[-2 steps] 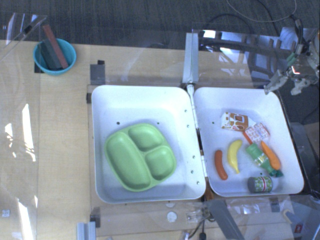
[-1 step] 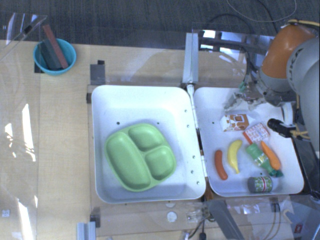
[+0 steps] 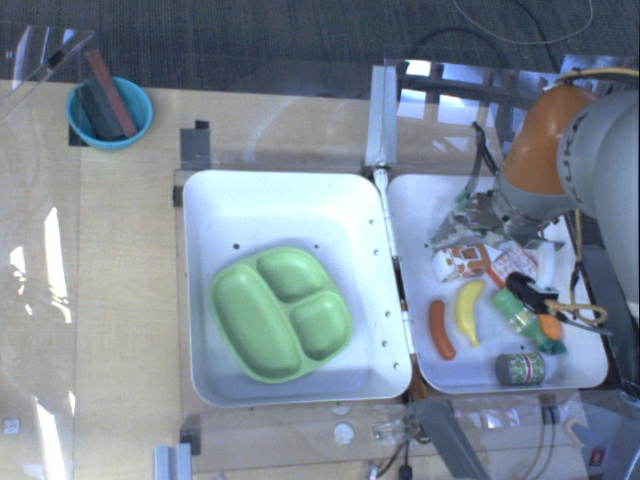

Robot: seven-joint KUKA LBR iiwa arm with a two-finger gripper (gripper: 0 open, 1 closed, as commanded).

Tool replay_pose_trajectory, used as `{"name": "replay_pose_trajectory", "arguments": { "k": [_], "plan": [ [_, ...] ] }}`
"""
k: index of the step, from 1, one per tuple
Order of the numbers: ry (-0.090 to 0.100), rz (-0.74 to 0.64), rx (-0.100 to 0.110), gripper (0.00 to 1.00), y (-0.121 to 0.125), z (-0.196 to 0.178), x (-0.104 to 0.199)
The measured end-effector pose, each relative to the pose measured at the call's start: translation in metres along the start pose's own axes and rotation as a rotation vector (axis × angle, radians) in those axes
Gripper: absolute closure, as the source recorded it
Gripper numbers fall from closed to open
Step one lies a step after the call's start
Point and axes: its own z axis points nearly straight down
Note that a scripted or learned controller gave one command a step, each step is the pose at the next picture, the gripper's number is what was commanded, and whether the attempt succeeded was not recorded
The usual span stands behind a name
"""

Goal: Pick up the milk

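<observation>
I see a pale wooden bench (image 3: pixel 120 268) carrying two shallow white bins side by side, the left bin (image 3: pixel 290 193) and the right bin (image 3: pixel 415 203), their inner edges almost touching. Near the bench's far left corner stands a small blue bowl (image 3: pixel 110 113).

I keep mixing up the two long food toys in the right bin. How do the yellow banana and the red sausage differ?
The yellow plastic banana is curved and tapers to pointed ends; the red sausage is nearly straight with rounded ends. The banana is thicker; the sausage is slimmer. The banana lies nearer the bin's middle; the sausage lies closer to the right white bin's left wall. Both lie flat, side by side, running roughly the same way.
</observation>
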Motion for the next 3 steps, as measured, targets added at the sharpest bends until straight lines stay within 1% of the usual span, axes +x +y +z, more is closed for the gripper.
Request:
{"name": "replay_pose_trajectory", "arguments": {
  "k": [1,2,3],
  "plan": [
    [0.001,-0.002,-0.009,1.00,0.003,-0.013,0.002],
    [0.001,-0.002,-0.009,0.00,0.003,-0.013,0.002],
    [0.001,0.056,-0.001,0.00,-0.043,-0.001,0.033]
  ]
}}
